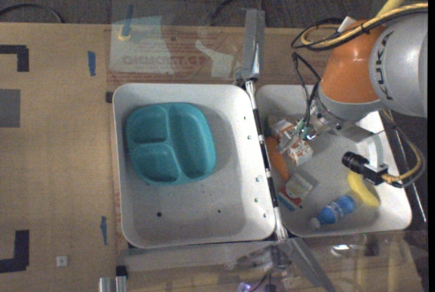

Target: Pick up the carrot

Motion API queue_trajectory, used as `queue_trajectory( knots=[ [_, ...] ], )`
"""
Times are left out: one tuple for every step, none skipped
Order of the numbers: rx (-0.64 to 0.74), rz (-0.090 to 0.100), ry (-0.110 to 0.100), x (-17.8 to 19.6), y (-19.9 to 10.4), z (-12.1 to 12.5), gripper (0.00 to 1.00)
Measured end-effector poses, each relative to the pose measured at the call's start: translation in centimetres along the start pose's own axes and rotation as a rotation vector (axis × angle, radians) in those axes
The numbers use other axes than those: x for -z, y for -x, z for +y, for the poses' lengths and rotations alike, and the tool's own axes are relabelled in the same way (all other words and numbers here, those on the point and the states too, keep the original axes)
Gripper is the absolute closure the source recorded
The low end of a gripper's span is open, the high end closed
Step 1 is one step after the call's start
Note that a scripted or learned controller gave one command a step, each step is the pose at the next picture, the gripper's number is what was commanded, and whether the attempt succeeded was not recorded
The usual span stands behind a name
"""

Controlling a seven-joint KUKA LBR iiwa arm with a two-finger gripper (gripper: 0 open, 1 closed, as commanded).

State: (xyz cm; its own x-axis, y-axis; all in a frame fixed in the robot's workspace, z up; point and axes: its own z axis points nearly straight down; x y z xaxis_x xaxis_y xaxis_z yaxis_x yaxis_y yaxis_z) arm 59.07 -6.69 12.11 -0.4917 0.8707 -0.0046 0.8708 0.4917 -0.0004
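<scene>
1. The jaws (304, 136) hang low in the right bin (391, 219), near its upper left part, below the arm's orange band (350, 73). They are small and partly hidden by the wrist, so I cannot tell whether they are spread or pressed together, nor whether anything sits between them.
2. Just at the jaws lies a cluster of small white and orange-red boxes (293, 144), close enough that touching and hovering cannot be told apart.
3. The carrot (274, 156), an orange shape, lies along the left wall of the right bin, just left of the boxes and the jaws. It lies on the bin floor, partly covered by the boxes.
4. Below the boxes lies a small pale grey packet (300, 183), with a thin red and blue item (289, 200) at its lower left edge.
5. Further toward the bin's lower edge, a clear bottle with a blue label (335, 210) lies on its side.
6. To the right of the bottle lies a yellow object, perhaps a banana (363, 190). A black cylinder (358, 163) fixed on the arm's cabling overlaps its upper end.
7. The grey arm (401, 66) enters from the right, with black and yellow cables looping around it.
8. The left bin (197, 226) touches the right bin along a shared middle edge. In it rests a teal plate with three compartments (170, 141), toward its upper left.
9. Both bins sit on a brown counter (54, 148) marked with black squares and bits of blue tape.
</scene>
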Motion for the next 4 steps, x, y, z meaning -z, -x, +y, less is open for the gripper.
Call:
queue_trajectory(
  knots=[
    [-0.305,0.007,-0.005,6.2,-3.9,-7.1,1.0],
    [-0.093,0.007,-0.002,6.3,-8.1,-8.2,1.0],
    [-0.396,0.003,-0.002,15.7,-3.7,-10.5,1.0],
    [0.055,0.005,-0.001,6.2,-9.0,-3.0,1.0]
  ],
)
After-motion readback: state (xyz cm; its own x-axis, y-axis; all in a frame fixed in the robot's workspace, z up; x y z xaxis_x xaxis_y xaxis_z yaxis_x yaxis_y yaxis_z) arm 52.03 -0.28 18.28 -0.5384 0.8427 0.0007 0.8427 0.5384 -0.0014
